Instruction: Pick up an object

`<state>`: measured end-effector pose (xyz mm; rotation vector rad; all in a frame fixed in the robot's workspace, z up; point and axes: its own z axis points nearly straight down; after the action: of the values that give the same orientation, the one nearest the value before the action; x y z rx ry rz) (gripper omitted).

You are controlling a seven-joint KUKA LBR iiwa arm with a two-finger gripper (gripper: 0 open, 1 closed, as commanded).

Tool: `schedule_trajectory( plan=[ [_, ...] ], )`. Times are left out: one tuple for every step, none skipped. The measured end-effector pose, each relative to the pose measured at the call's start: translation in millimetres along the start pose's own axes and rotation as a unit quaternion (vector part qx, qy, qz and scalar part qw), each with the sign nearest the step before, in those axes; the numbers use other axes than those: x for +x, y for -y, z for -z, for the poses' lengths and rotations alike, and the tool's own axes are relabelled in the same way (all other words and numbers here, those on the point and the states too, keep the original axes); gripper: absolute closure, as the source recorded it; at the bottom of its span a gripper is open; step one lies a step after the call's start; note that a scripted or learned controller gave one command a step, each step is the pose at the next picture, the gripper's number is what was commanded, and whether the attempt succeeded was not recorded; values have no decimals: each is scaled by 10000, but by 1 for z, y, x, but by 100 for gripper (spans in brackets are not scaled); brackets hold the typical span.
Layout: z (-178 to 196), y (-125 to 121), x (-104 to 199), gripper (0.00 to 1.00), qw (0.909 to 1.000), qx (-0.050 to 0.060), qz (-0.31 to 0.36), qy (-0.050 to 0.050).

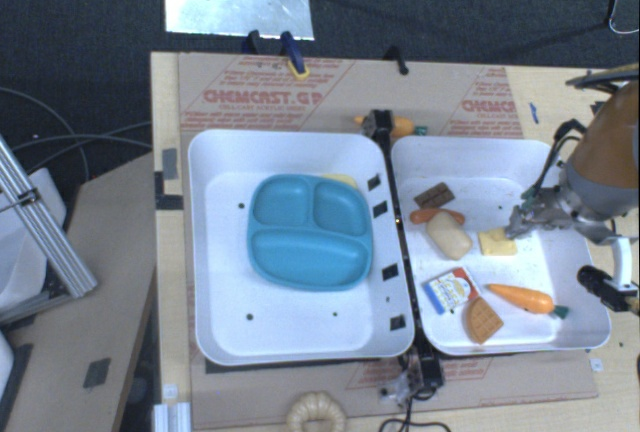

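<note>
My gripper [517,220] hangs low in the right bin [500,165], and I cannot tell how it is set. Touching or just under its tip lies the yellow cheese wedge [495,243]. Beyond that sit the pale potato [449,238], sausage [437,216] and brown bar [434,194]; the carrot [520,297], cracker [483,321] and small carton [447,290] lie to the side.

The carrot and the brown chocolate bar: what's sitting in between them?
In the camera view, between the carrot and the chocolate bar lies the pale potato.
</note>
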<state>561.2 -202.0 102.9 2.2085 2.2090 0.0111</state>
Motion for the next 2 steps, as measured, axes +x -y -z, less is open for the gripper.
schedule_trajectory(
  plan=[
    [63, 3, 1, 100, 10000, 51, 19, -27],
    [117, 0, 0, 100, 10000, 50, 24, -26]
  ],
)
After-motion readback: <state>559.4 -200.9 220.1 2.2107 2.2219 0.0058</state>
